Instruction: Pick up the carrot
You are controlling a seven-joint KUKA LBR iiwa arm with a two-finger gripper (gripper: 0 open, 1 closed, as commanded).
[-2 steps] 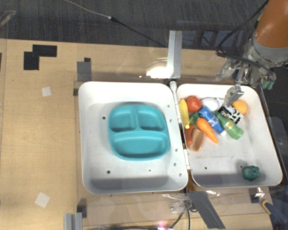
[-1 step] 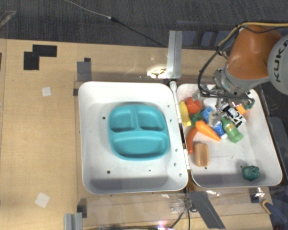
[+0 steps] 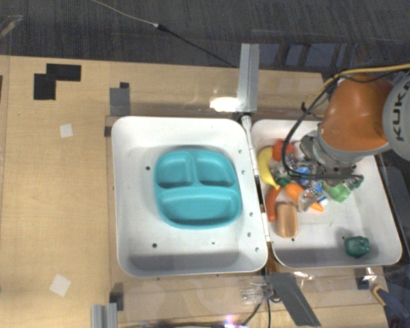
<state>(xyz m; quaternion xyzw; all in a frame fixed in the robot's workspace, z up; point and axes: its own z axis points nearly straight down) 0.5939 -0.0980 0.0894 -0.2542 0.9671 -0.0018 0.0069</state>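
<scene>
gripper [image 3: 307, 178] is down in the right bin's [image 3: 376, 251] toy pile, can't tell its state, and the carrot [image 3: 272, 202] lies just left of it, long axis running near-far

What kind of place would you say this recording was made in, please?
Most likely a robotics lab bench set up for pick-and-place trials. A grey and orange robot arm reaches over two white bins, one holding a teal divided plate, the other toy food such as a carrot.
</scene>
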